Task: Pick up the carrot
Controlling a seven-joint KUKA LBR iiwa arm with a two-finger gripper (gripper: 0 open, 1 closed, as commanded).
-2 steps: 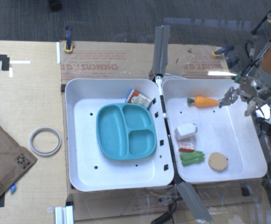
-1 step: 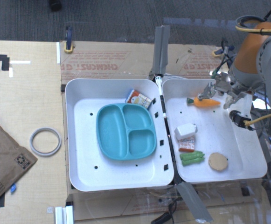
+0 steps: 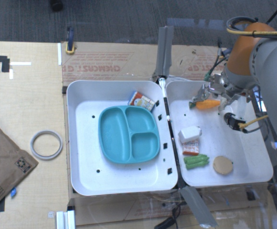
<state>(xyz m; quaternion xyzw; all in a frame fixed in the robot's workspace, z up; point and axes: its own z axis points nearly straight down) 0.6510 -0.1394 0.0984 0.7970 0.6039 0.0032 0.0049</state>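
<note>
**A:** Count it off for me. What is on the bench?

**B:** Two white bins side by side. The left bin (image 3: 81,128) holds one teal divided plate (image 3: 128,134) with three compartments, and one small printed packet (image 3: 142,100) tucked against the far wall just behind the plate.

**A:** And the right bin (image 3: 252,171)?

**B:** Five loose things. One carrot (image 3: 207,105), one white block (image 3: 189,133), one small red-and-white piece (image 3: 190,149) just in front of that block, one green bean pod (image 3: 196,161) in front of that, and one round tan disc (image 3: 222,165) beside the pod toward the near right.

**A:** Where does the carrot sit exactly?

**B:** At the far end of the right bin, lying crosswise, orange body with a green tip pointing left. The gripper (image 3: 213,98) is right on it, and the fingers appear clamped around the carrot's body.

**A:** Anything crowding it?

**B:** The bin's far wall is near behind it. The other four pieces lie well apart, toward the near side. A dark cable end (image 3: 231,120) hangs just right of the carrot.

**A:** Outside the bins?

**B:** One tape ring (image 3: 46,144) on the wooden bench at left, and one cardboard box (image 3: 2,168) at the left edge.
</note>
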